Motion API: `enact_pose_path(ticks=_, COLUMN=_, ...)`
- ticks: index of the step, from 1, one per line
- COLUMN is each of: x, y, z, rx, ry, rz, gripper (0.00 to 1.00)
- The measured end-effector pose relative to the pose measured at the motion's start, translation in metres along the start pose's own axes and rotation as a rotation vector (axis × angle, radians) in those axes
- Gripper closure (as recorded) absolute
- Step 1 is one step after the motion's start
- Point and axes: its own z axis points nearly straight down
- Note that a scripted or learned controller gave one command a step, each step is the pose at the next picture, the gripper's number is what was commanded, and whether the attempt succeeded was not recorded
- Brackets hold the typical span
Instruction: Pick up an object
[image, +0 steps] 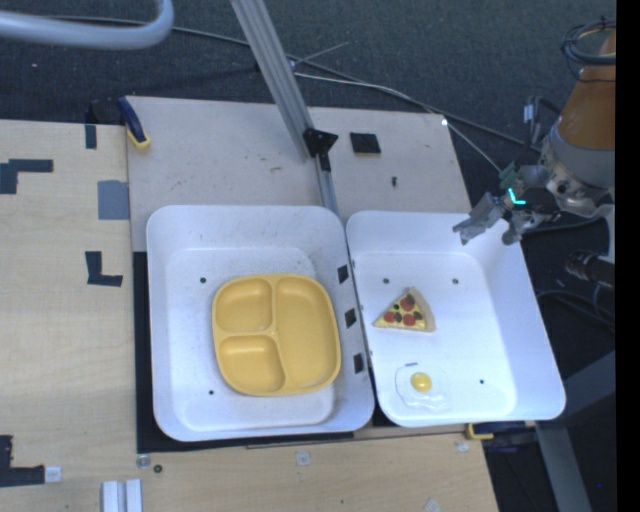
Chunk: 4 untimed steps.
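Pizza slice (405, 311) near right bin (520, 330) middle, looks light, rigid, flat; I'd pinch across crust. Gripper (487, 222) over bin's far rim, fingers apart, empty.

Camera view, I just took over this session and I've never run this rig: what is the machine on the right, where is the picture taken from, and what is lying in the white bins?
The picture comes from one fixed camera above the bench, looking down at a slant. The machine at the right is a robot arm with an orange band; its two-finger gripper sits over the top right edge of the right bin, with nothing between its fingers. That bin holds a toy pizza slice and, nearer the front, a toy fried egg. The left bin holds a yellow divided plate with three compartments. The job is to pick up one object; none has been lifted yet.
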Motion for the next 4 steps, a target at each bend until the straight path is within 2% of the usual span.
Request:
enact_pose_path(ticks=1, x=0.0, y=0.001, z=-0.002, rx=-0.004, ry=-0.001, rz=0.0, gripper=0.0)
enact_pose_path(ticks=2, x=0.01, y=-0.002, z=0.055, rx=0.001, ry=0.0, rz=0.0, gripper=0.0)
enact_pose_path(ticks=4, x=0.003, y=-0.013, z=0.148, rx=0.0, ry=-0.001, rz=0.001, gripper=0.0)
